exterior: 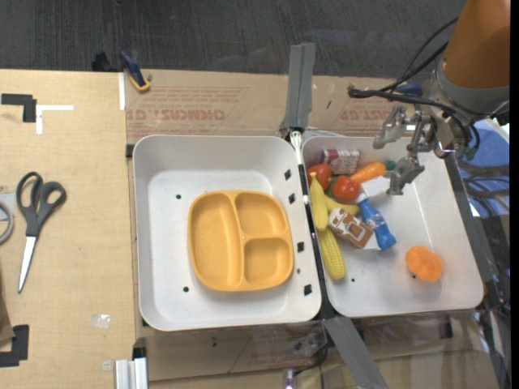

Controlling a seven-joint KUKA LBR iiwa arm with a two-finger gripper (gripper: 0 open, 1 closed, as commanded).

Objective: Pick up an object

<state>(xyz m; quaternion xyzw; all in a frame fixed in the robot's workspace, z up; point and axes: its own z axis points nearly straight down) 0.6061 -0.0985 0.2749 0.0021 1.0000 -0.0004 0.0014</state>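
The right bin (454, 298) holds a cluster of toy food along its left side. There is an orange carrot (369, 171), a red pepper (345, 188), a small can (341, 160), a yellow banana (318, 205), a corn cob (332, 254), a brown and white box (350, 227) and a blue bottle (378, 225). An orange fruit (423, 263) lies alone at the bin's lower right. My gripper (389, 162) hangs over the bin's upper part, just right of the carrot. It is open, with nothing between its fingers.
The left bin (154, 241) holds a yellow divided plate (241, 240). Scissors (32, 217) lie on the bench at far left, and a blue clamp (134, 70) sits at the cardboard's top edge. Cables trail from the arm over the right bin's far corner.
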